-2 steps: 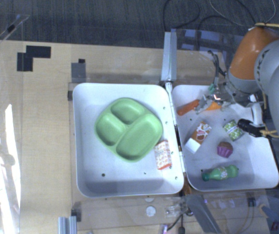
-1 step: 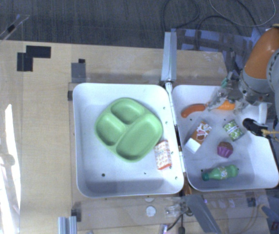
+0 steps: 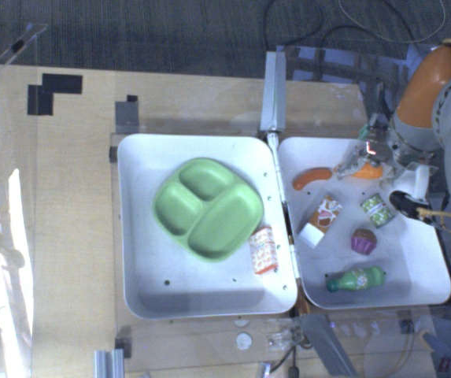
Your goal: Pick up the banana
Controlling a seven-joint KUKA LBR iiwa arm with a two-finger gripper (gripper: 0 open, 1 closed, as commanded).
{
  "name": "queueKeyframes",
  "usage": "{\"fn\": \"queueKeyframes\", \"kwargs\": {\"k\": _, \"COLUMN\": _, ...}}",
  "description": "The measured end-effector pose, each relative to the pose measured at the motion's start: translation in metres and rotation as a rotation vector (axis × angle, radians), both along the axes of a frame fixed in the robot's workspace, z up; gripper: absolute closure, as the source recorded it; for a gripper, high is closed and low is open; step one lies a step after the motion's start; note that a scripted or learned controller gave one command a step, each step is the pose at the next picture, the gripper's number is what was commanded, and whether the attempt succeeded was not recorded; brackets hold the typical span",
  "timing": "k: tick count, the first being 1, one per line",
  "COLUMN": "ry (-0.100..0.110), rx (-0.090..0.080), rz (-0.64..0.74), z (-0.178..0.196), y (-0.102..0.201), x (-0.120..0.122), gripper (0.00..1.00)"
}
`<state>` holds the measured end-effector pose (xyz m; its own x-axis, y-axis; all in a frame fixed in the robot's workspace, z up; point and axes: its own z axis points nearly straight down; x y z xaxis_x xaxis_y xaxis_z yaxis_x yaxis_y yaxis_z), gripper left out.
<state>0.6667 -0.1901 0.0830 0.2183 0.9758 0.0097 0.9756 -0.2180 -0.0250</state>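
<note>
**Bench, two bins, arm over the right one**

Pale wood makes up the bench [image 3: 60, 235], with dark carpet beyond it at 12 o'clock and black cables [image 3: 304, 14] looped on that carpet. Two white bins sit side by side on the bench, the left bin [image 3: 142, 290] toward 9 o'clock and the right bin [image 3: 422, 278] toward 3 o'clock, their inner rims just beside each other.

The arm [image 3: 438, 101] comes in from 3 o'clock, its orange band above the right bin's 1 o'clock corner. The gripper [image 3: 364, 157] hangs low over the 12 o'clock part of the right bin. I cannot tell whether it is wide or narrow, because the wrist and glare hide it.

A green plate [image 3: 208, 208] with three sections lies in the middle of the left bin. A red-and-white can [image 3: 264, 250] lies on its side at the plate's 4 o'clock edge, touching or nearly touching it.

In the right bin:
- A green bottle [image 3: 356, 279] lies on its side at 6 o'clock.
- A red sausage [image 3: 312, 178] lies at 10 o'clock.
- A small carton [image 3: 322, 220] lies tilted near the centre.
- A green packet [image 3: 376, 209] lies at about 2 o'clock from the carton.
- A purple cup [image 3: 364, 242] stands between the packet and the bottle.
- An orange piece [image 3: 369, 173] lies just under the gripper; I cannot tell whether they touch.

As for the banana, I cannot pick it out among these things.
</note>
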Motion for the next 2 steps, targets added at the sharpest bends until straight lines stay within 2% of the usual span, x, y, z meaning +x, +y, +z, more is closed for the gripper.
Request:
{"fn": "queueKeyframes", "kwargs": {"k": 1, "ry": -0.030, "rx": -0.015, "rz": 0.098, "z": 0.004, "y": 0.000, "x": -0.072, "gripper": 0.00}}
{"fn": "queueKeyframes", "kwargs": {"k": 2, "ry": -0.044, "rx": -0.018, "rz": 0.102, "z": 0.019, "y": 0.001, "x": -0.067, "gripper": 1.00}}
